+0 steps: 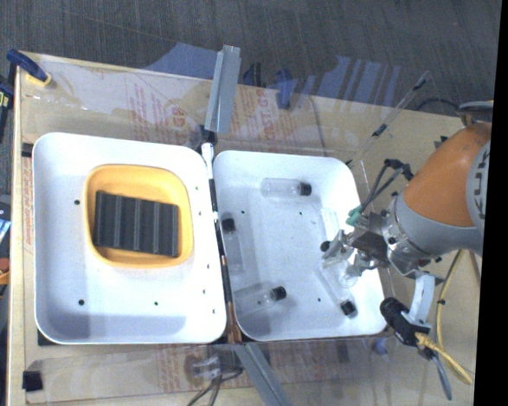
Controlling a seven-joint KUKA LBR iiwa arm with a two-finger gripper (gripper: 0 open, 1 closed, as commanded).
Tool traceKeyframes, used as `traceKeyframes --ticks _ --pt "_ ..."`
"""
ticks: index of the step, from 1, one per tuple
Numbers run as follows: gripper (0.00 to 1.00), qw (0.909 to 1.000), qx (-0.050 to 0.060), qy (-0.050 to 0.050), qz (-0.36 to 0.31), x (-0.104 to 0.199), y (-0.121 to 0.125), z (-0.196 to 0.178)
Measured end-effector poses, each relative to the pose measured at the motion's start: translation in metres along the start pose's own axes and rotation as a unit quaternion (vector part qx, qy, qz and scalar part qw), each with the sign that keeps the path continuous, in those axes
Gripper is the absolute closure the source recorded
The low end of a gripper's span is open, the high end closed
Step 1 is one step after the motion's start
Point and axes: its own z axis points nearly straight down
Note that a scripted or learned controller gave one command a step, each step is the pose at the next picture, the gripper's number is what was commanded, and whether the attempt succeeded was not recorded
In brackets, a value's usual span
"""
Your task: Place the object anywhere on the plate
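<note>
We are watching gripper (347, 258) hovering at right bin's (254, 328) right wall, over clear vial (341, 292); finger state we cannot tell; risking glancing miss on slippery vial; yellow plate (139, 181) sitting in left bin (47, 313), well apart.

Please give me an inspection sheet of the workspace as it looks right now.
Surface: wooden bench bearing a left bin and a right bin, side by side.
Job's things: yellow plate with a dark ridged centre in the left bin; clear vials with dark caps in the right bin.
Clutter: blue clamp at the bench's far-left corner.
Hand: hand low over the right bin's right side; grip cannot be judged.
Cables: yellow cable near the arm.
Surroundings: dark carpet.
</note>
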Motion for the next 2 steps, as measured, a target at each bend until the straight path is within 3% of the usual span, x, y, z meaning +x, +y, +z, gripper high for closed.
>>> traceKeyframes --ticks 1,2 --pt "1.0 0.9903 -0.003 -0.001 -0.139 0.039 0.029 -0.003" --pt "1.0 0.9733 -0.001 0.0 -0.23 0.102 0.033 0.015"
